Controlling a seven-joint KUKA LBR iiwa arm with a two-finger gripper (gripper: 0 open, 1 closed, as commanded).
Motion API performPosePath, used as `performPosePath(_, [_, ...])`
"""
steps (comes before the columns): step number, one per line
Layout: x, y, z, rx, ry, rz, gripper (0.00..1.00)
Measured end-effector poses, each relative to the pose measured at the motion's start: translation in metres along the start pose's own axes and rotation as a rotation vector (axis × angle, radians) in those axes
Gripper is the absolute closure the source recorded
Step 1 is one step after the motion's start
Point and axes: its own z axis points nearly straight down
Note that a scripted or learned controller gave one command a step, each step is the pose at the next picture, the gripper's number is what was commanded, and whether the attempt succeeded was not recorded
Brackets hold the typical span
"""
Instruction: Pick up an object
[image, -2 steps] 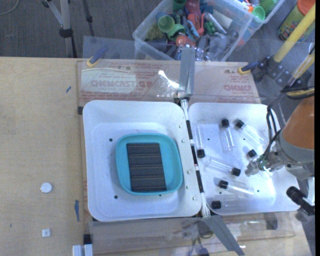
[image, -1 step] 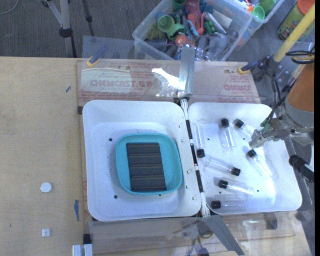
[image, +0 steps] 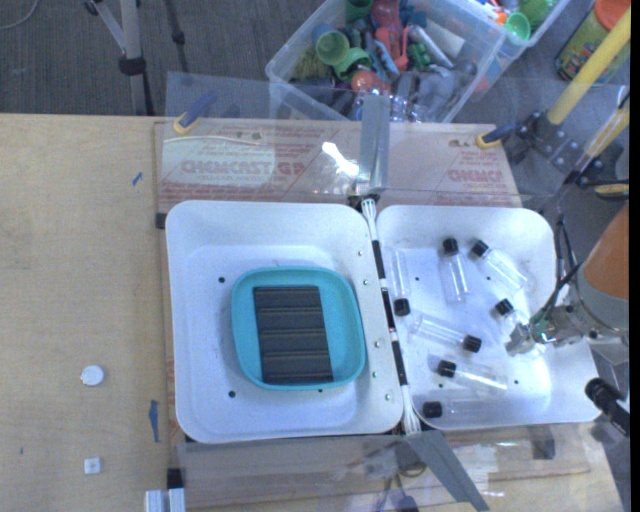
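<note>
Several clear plastic vials with black caps lie scattered in the right bin (image: 535, 235). One vial (image: 453, 270) lies near the bin's middle top, another vial (image: 497, 264) lies to its right, and a third vial (image: 446, 333) rests lower down. My gripper (image: 522, 338) hangs at the bin's right side, just below a black cap (image: 503, 308). The arm with its orange band (image: 607, 262) enters from the right edge. I see nothing held in the gripper.
The left bin (image: 200, 240) holds a teal tray (image: 245, 300) with a dark ridged block (image: 292, 333) in it. A clear box of toys (image: 395, 50) stands behind the bins. A small white disc (image: 92, 375) lies on the wooden bench at left.
</note>
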Motion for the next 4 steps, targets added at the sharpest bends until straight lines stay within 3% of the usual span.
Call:
performPosePath(1, [0.038, -0.003, -0.096, -0.001, -0.001, 0.018, 1.0])
performPosePath(2, [0.022, 0.089, -0.081, -0.001, -0.001, 0.015, 1.0])
performPosePath(3, [-0.017, 0.036, -0.003, 0.0, -0.001, 0.055, 1.0])
performPosePath(4, [0.033, 0.062, -0.085, -0.002, -0.001, 0.071, 1.0])
